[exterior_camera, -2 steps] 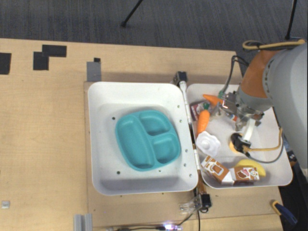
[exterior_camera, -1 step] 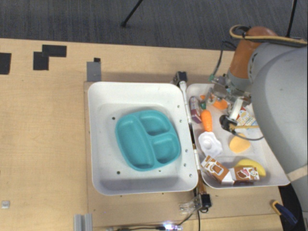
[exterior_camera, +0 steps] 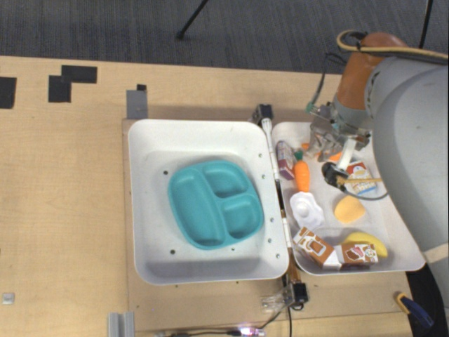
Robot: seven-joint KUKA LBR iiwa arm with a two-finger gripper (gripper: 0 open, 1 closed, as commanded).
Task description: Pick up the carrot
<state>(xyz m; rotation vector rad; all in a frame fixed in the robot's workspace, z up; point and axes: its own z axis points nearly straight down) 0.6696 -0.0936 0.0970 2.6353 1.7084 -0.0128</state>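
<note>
Dark grey carpet is seen beyond the far edge of a pale wooden desk (exterior_camera: 63, 188), on which two shallow white bins are set side by side. In the left bin (exterior_camera: 147, 209) a teal divided tray (exterior_camera: 214, 203) is laid, tilted a little out of line with the bin walls. The right bin (exterior_camera: 403, 258) is crowded with small things.

The carrot (exterior_camera: 302, 175) is found in the right bin, near its left wall and towards the far end, lying roughly lengthwise with its green tip pointed away. A small purple and white bottle (exterior_camera: 285, 159) is placed just beside it on the left, and a white cup-like object (exterior_camera: 306, 209) is seen just nearer than the carrot's orange end. Further along, a yellow-orange lump (exterior_camera: 349, 209), a banana (exterior_camera: 366, 244) and a brown and white carton (exterior_camera: 313, 247) are gathered at the near end of the bin.

The grey arm is brought in from the right, with its orange band (exterior_camera: 353, 72) above the wrist. The claw (exterior_camera: 337, 146) is held over the far part of the right bin, to the right of the carrot and apart from it. Whether the claw is spread or pressed together cannot be told, as its tips are lost against the clutter beneath.
</note>
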